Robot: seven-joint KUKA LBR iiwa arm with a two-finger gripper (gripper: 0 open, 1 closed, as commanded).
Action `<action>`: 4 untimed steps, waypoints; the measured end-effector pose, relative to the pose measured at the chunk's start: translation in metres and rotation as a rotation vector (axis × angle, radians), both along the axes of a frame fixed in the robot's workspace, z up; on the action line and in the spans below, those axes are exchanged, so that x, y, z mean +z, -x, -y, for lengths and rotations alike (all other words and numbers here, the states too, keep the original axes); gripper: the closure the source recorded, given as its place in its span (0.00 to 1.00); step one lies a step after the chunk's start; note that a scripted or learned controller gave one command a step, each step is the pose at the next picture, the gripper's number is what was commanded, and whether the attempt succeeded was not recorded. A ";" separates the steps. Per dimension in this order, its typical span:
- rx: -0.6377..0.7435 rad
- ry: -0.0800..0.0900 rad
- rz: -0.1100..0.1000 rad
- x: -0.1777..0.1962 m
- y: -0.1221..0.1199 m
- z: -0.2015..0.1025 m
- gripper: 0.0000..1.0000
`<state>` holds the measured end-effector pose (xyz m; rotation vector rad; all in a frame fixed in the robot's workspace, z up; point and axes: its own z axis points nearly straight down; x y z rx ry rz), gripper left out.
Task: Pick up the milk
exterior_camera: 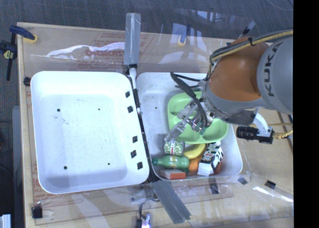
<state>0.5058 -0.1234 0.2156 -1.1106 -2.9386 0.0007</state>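
The milk (211,158), a black-and-white carton, lies in the lower right corner of the right bin (149,117), just beside a banana (195,151) and a green bottle (171,162). The hand (188,120) hangs over a green plate (218,129) above it; looks like the fingers are spread, pinching nothing.

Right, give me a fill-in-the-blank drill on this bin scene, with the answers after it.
1. The milk carton stands in the ___ bin of the view.
2. The gripper hangs over a plate coloured ___.
3. The green bottle lies on its ___.
4. The banana lies between the plate and the ___ wall of its bin.

Missing words: right; green; side; near
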 end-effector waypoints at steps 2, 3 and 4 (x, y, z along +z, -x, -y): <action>0.139 0.000 0.000 0.068 -0.018 0.061 0.00; 0.165 0.002 0.002 0.185 -0.030 0.081 0.00; 0.254 0.001 0.001 0.123 0.022 0.020 0.00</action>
